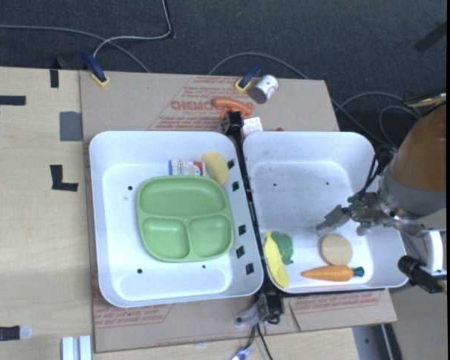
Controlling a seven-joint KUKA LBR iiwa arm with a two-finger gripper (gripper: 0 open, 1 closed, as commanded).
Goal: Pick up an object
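Arm in from right, low over right bin (pixel 360 152). Hand (pixel 350 220) points left, fingers look spread wide, nothing between them, though metal parts blur together. Wrist and orange band cut off at frame edge. Round tan piece (pixel 335 248) just below hand, apart from it. Carrot (pixel 331 274) beneath that. Banana (pixel 275 261) and green vegetable (pixel 282 246) by divider. Green plate (pixel 186 217) in left bin (pixel 109 201).

Cardboard sheet (pixel 127 103) under both bins; cables (pixel 135 36) on dark carpet (pixel 322 21).
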